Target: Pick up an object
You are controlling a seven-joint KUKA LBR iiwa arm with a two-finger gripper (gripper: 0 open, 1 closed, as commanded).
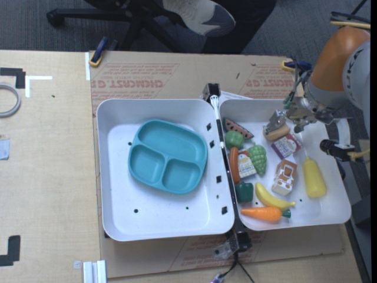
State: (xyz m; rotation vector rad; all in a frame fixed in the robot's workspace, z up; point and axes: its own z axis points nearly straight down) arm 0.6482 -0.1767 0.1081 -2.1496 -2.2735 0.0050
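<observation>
now two white bins (112, 158), one teal tray (168, 156), one carrot (262, 214)

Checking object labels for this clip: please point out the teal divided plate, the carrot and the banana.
teal divided plate (168, 156): camera view, on the ridge between its compartments.
carrot (263, 214): camera view, middle of the orange body.
banana (272, 197): camera view, middle of the yellow curve.

Red mirrored print on the cardboard sheet (153, 78) beneath the bins appears to read "CHEMGAST GP"; more red print beside it and along its near edge is too small to read.
</observation>
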